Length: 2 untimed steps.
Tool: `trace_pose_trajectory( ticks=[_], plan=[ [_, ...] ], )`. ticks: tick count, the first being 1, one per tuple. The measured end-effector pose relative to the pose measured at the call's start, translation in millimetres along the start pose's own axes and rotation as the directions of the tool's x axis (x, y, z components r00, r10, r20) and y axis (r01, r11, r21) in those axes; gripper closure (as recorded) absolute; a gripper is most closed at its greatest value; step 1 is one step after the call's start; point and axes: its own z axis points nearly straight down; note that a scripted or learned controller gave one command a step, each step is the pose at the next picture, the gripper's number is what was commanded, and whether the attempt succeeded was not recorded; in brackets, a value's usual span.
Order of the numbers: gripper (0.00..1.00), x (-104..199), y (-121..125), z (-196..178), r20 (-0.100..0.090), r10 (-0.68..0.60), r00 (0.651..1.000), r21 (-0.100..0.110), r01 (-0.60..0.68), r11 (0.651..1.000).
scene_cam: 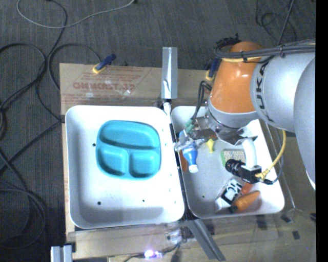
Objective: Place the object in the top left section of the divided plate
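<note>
**Desk:** Fingers first. Were they clamped on anything?

**Photographer:** That could not be told. The gripper [190, 139] hung low over the left edge of the right bin [274, 204], its tip lost among clutter. A blue-and-white tube [190, 156] lay directly beneath it, touching or nearly so. I judged that tube to be the object wanted, but a grasp was not visible.

**Desk:** So which step was this?

**Photographer:** The pick, by my reading. Running left to right: the left bin [77, 204] held only the blue divided plate [129, 148], one wide compartment on its far side and two smaller ones nearer the camera, with nothing in them. The next move called for a confirmed hold, a lift over the rim between the bins, and a carry left to the plate's upper left corner.

**Desk:** And the setting?

**Photographer:** Dark carpet with loose cables [31, 15] at left, and a cardboard sheet [110, 84] under the bins. Past the gripper lay a black-and-white item [230, 193] and an orange, carrot-like piece [248, 200], with the grey and orange arm [241, 87] above.
</note>
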Motion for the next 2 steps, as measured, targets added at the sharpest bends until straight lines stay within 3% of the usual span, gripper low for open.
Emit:
trace_pose_trajectory(
  ticks=[1,2],
  plan=[
    [1.00,45.1,5.6,1.6,-0.002,-0.118,0.993,0.001,0.118,0.993],
    [0.00,45.0,5.7,1.5,-0.002,-0.118,0.993,0.001,0.118,0.993]
  ],
)
